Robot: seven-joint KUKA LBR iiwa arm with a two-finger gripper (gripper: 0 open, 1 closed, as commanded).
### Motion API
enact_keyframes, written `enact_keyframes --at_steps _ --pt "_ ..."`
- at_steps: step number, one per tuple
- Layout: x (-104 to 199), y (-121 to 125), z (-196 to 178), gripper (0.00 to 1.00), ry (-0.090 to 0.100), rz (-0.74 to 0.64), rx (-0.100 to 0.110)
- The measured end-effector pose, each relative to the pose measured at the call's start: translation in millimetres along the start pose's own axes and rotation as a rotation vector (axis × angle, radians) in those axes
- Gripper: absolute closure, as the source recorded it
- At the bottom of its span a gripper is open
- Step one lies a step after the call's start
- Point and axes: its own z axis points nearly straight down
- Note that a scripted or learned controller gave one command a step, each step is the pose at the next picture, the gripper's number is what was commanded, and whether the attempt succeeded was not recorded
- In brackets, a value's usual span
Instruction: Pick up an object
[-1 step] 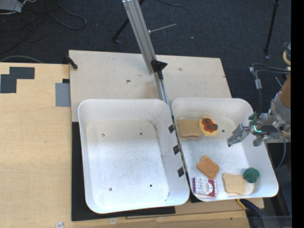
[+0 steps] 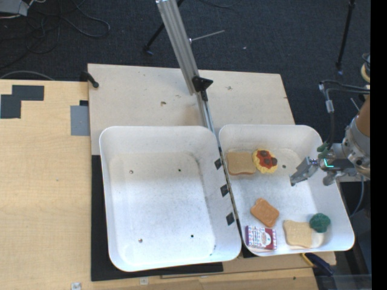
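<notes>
- The bench [image 2: 151,89] carries two shallow white bins side by side, with a slanted aluminium bar [image 2: 181,44] rising from where they meet.
- The left bin [image 2: 112,162] shows a bare, speckled floor.
- The right bin [image 2: 302,135] holds all the small things: six pieces spread over its floor.
- The arm [image 2: 363,128] reaches in at the right bin's right rim, and its gripper [image 2: 311,169] hangs just inside that rim, at about mid-height of the bin.
- One dark finger [image 2: 300,173] juts left and downward over the bin; whether the fingers are spread or closed I cannot tell, and nothing is seen between them.
- A tan bread slice [image 2: 240,162] lies at the upper left of the right bin, well apart from the gripper.
- Touching its right side is a yellow round piece with a red top [image 2: 265,161], the nearest thing to the gripper, a little to its left.
- A pale toast slice [image 2: 300,234] lies near the lower right corner.
- A red-and-white packet [image 2: 261,237] sits at the lower left corner.
- An orange cracker-like piece [image 2: 265,212] lies near the middle, above the packet.
- A green lump [image 2: 320,222] rests against the pale toast slice's upper right, below the gripper.
</notes>
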Motion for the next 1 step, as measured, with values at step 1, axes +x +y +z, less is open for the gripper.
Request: enact_keyframes --at_steps 1 --pt "7.6 5.1 48.9 0.0 0.002 0.0 0.006"
